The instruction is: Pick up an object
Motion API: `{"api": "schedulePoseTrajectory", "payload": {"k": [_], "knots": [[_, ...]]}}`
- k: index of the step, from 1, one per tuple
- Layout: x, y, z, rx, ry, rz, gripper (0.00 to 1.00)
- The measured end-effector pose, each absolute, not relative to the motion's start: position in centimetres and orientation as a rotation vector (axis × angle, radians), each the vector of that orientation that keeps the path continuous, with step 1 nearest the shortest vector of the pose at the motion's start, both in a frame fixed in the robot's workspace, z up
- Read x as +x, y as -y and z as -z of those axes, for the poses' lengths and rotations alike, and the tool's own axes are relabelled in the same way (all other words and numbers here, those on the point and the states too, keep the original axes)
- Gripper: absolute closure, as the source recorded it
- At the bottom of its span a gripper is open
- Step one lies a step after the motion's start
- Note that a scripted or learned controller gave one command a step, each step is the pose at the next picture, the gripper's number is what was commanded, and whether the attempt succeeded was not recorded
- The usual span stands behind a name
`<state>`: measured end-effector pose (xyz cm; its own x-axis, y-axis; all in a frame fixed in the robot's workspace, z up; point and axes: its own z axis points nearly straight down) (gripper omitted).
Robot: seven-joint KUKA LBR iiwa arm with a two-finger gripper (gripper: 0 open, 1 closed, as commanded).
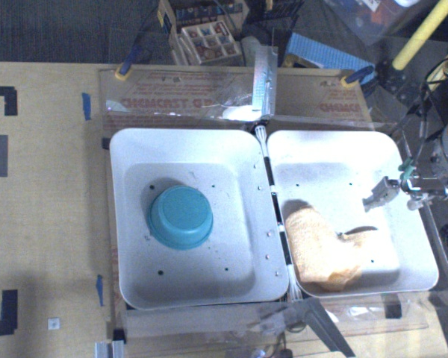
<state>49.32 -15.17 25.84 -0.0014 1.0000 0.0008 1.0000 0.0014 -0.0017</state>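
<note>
A round blue bowl [181, 216] lies upside down in the left white bin [134, 151], left of its middle. In the right white bin [321, 151], a tan, sponge-like lump [317, 248] rests against the front left corner. A small dark sliver [357, 233] lies just right of it. My gripper [396, 191] hangs over the right side of the right bin, above and to the right of the tan lump and apart from it. Nothing shows in its grasp.
A metal divider [272, 200] runs between the two bins. Cardboard with plastic sheeting [187, 103] lies behind them. Boxes and clutter [205, 32] stand farther back, and cables [433, 133] hang at the right by the arm.
</note>
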Motion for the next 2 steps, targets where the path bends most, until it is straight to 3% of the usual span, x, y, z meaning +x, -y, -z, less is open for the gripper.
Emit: {"api": "schedulePoseTrajectory", "payload": {"k": [1,2], "knots": [[50.5,17.9,-10.6,-2.293,2.146,-0.001,0.00],[53.2,21.1,-8.9,-2.264,2.171,0.015,0.00]]}}
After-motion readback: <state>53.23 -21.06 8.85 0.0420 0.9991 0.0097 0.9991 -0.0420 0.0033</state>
